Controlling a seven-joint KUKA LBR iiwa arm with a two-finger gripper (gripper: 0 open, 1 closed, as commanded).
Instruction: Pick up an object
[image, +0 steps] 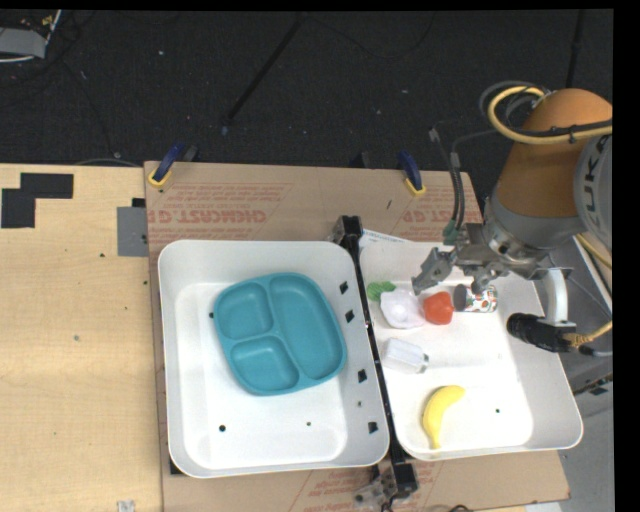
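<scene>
Claw above right bin, beside red object.

The bins look like smooth, slightly glossy white plastic. The teal plate seems matt plastic. The banana looks smooth and shiny. Under them lies matt brown cardboard.

Grey arm from the right, wrist bent low, fingers spread apart.
</scene>
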